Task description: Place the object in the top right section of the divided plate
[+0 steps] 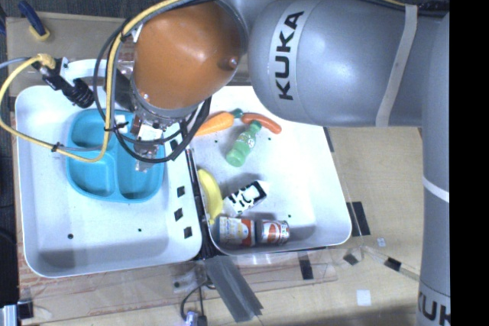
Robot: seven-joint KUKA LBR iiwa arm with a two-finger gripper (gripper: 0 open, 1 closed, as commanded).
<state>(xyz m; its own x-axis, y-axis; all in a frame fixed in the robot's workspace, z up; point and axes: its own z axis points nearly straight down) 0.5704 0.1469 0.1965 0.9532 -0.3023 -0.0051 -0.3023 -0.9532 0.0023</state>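
Here the arm (328, 57) reaches in from the right, its orange band above the blue divided plate (92, 164) that lies in the left bin (92, 240). The gripper (145, 137) hangs over the plate's upper right part, its lower end hidden by cables and the wrist, so whether it grasps anything cannot be told. In the right bin (306, 187) lie a carrot (214, 122), a green bottle (243, 145), a banana (211, 195), a black-and-white piece (246, 196) and a can (252, 231) on its side.
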